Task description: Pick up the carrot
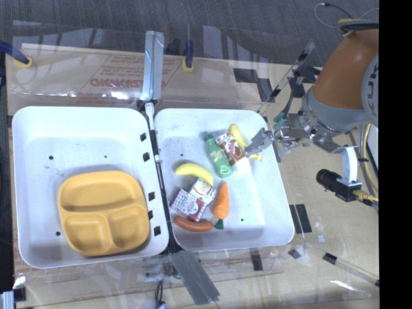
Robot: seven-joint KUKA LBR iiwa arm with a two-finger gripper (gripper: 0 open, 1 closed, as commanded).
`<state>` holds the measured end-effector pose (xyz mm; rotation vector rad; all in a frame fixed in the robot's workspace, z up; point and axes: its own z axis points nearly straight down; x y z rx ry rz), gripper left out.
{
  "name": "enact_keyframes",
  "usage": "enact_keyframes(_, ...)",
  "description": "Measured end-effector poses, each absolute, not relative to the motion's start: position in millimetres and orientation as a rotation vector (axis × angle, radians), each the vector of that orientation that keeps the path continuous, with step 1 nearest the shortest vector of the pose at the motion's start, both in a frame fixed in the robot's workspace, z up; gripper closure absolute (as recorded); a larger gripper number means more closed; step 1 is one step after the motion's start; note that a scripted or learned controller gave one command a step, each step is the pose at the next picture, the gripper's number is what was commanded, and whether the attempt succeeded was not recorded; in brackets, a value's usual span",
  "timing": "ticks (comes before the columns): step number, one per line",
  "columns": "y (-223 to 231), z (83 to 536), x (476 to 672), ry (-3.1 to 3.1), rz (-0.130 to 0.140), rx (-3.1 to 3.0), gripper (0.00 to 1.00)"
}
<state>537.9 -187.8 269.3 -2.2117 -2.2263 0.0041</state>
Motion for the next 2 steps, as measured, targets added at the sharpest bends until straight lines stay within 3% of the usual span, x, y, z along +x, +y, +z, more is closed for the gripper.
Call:
enact_keyframes(1,-144.6,140.8,532.2,-2.262,0.005,-2.172,0.0)
enact_keyframes(2,-166.1,109.0,490.0,-2.339,-0.039,-2.135,0.0)
